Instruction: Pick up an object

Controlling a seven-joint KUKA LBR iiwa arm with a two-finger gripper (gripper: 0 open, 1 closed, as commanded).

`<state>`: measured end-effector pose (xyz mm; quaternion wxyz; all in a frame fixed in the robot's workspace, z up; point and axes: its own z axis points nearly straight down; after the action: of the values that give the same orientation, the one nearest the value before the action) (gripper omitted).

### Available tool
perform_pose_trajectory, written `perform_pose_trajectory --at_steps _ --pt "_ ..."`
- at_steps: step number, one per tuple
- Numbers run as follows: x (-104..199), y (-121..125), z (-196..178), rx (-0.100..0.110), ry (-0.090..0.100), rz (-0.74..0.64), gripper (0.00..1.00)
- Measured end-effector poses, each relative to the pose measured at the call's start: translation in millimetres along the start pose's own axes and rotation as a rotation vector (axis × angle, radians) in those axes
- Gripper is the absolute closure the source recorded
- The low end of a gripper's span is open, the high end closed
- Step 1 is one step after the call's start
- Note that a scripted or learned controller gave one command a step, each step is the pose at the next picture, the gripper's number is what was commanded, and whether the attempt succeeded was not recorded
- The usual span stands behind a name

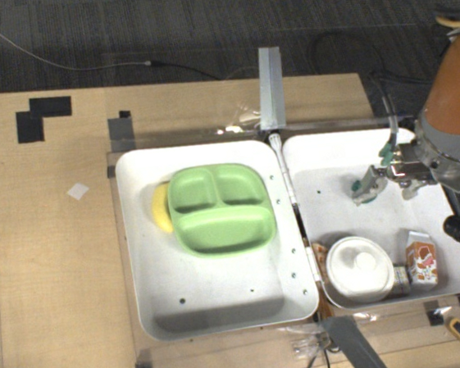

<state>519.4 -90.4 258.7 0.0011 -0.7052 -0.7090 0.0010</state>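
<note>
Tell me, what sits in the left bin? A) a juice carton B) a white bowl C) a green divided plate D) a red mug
C: the green plate lies in the left bin, with something yellow peeking from under its left edge; the white bowl and carton are in the right bin.

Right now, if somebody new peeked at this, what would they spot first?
Probably the bright green plastic divided tray in the left white bin, with something yellow peeking out beside it. Next, the round white bowl in the right white bin, near a small red-and-white carton.
</note>
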Motion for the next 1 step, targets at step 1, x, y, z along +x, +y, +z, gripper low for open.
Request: perform_pose_trajectory --at_steps 1 --pt "-5.0 49.8 134.0 0.002 0.001 -0.060 0.00"
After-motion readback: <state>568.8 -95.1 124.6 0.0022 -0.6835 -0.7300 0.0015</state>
